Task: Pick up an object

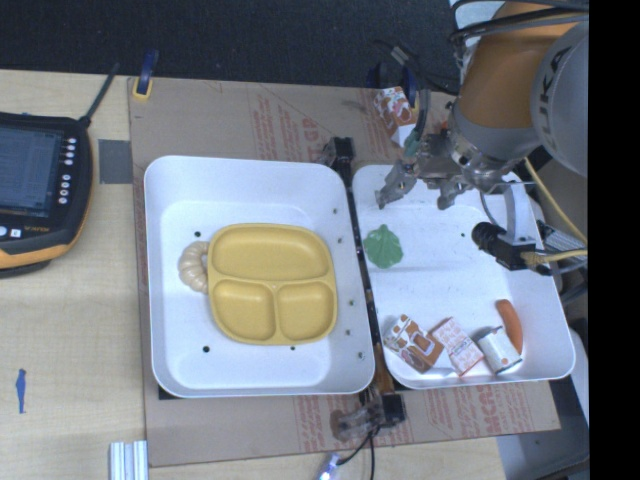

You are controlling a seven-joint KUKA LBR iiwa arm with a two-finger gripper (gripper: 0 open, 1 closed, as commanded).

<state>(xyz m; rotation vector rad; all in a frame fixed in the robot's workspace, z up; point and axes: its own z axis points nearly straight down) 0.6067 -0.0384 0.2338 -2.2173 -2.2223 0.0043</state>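
green broccoli toy [383, 247] targeted | gripper [418, 194] jaws seen apart, nothing held | risk: toy pushed against bin wall [358, 258]

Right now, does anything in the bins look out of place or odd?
One thing: a beige pastry-like item in the left bin sits wedged beside the yellow tray, partly hidden by its edge. The right bin's items lie loose but unspilled.

Hand [412, 194] over right bin [560, 313] (spread)
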